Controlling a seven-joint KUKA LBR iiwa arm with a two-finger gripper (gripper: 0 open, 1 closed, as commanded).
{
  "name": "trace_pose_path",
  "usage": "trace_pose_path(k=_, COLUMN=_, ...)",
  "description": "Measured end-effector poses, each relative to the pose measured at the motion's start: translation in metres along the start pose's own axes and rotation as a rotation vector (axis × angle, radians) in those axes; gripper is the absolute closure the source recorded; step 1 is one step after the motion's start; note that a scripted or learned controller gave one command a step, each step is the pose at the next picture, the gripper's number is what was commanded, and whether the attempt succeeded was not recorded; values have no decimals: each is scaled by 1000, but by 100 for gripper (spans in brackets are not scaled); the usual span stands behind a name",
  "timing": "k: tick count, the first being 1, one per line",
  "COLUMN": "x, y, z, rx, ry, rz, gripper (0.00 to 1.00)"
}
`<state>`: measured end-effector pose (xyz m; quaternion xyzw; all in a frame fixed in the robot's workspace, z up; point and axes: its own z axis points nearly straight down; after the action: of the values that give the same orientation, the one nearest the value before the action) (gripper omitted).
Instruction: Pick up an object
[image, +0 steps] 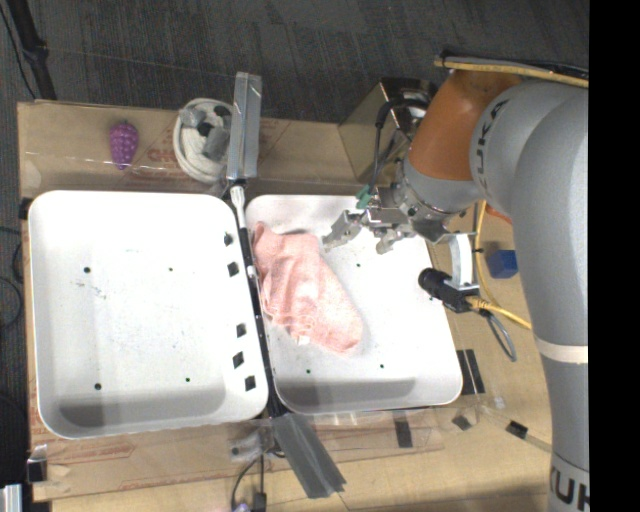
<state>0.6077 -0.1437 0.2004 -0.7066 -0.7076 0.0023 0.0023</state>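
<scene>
1. We find the pink cloth (303, 290) lying crumpled in the right bin (420, 340), against that bin's left wall and beside the divider between the two bins.
2. The left bin (130, 300) shows a bare white floor with a few dark specks.
3. The pincer (365, 228) hangs over the far part of the right bin, just beside the cloth's upper right corner. Its fingers appear spread and we see nothing between them; the cloth is not gripped.
4. The arm (520, 150) reaches in from the right, its orange band (450, 120) above the wrist.
5. On the worktop (80, 140) beyond the bins we note a purple object (123, 143) and a white coil (203, 140); neither is within the bins.
6. Risks, in our judgement: the cloth sits tight to the wall, so a descent there could foul a finger on the divider. A grip on one loose fold may slip out on lifting. A descent from the present spot could close on bare floor, missing the bulk of the cloth.
</scene>
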Motion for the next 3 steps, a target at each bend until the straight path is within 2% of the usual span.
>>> trace_pose_path(k=1, x=10, y=4, z=92, rx=0, ry=0, rz=-55, gripper=0)
trace_pose_path(k=2, x=27, y=25, z=108, rx=-5, ry=0, rz=-126, gripper=0)
trace_pose_path(k=3, x=26, y=25, z=98, rx=-3, ry=-1, rz=-128, gripper=100)
